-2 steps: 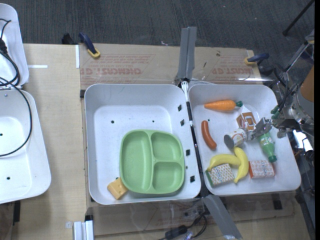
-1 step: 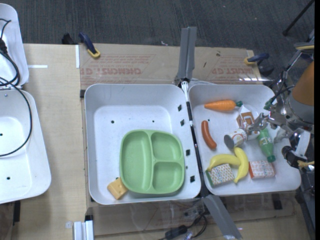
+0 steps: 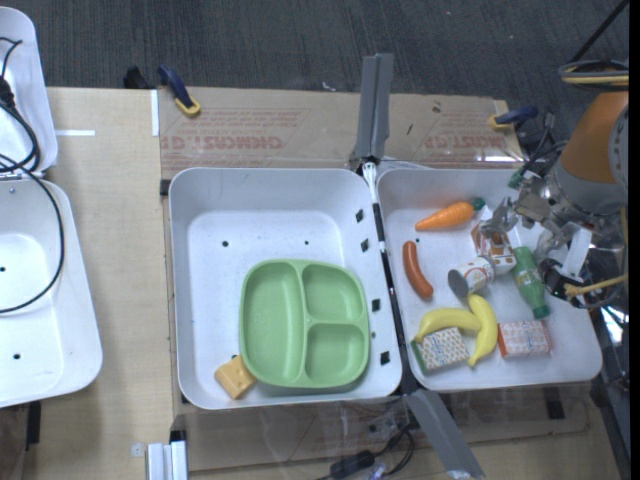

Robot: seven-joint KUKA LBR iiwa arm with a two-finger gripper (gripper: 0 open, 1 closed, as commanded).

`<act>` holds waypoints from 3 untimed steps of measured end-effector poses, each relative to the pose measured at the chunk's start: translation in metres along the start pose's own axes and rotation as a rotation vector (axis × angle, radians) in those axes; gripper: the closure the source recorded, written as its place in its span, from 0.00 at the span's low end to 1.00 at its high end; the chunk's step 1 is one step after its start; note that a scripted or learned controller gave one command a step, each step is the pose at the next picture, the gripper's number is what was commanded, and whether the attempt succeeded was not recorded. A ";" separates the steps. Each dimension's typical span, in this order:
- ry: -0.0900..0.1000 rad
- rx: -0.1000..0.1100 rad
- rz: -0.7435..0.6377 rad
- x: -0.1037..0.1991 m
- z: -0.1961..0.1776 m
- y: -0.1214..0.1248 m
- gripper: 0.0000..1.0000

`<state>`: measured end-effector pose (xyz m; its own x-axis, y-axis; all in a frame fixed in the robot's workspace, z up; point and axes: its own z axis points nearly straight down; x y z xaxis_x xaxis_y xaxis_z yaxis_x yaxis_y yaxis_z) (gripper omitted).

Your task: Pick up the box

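Arm hovering at the right bin's far edge, box not yet grasped
The gripper [image 3: 545, 230] is hanging above the green bottle [image 3: 529, 282] in the right bin [image 3: 590, 368]; how far its fingers are parted cannot be told. The small patterned box [image 3: 443, 348] is lying near the front, touching the banana [image 3: 470, 323], apart from the gripper, probably calling for a reach forward

The right bin [image 3: 400, 193] is crowded. A carrot [image 3: 445, 216], sausage [image 3: 417, 269], bananas [image 3: 466, 326], green bottle [image 3: 529, 282] and two small boxes [image 3: 443, 349] [image 3: 524, 339] lie close together, with narrow gaps between them. Its upper left corner has open floor. In the left bin [image 3: 190, 268], a green divided plate [image 3: 304, 323] and yellow block [image 3: 234, 377] sit low, leaving the upper half open.
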<state>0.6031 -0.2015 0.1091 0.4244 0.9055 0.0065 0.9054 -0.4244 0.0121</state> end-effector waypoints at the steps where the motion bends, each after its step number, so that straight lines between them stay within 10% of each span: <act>1: 0.000 -0.025 0.143 0.013 0.001 -0.081 0.00; 2: -0.007 0.006 0.168 0.018 0.014 -0.140 0.00; 3: -0.014 0.003 0.236 0.045 0.015 -0.134 0.00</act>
<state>0.5010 -0.1042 0.0929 0.6247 0.7809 -0.0049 0.7809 -0.6246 0.0084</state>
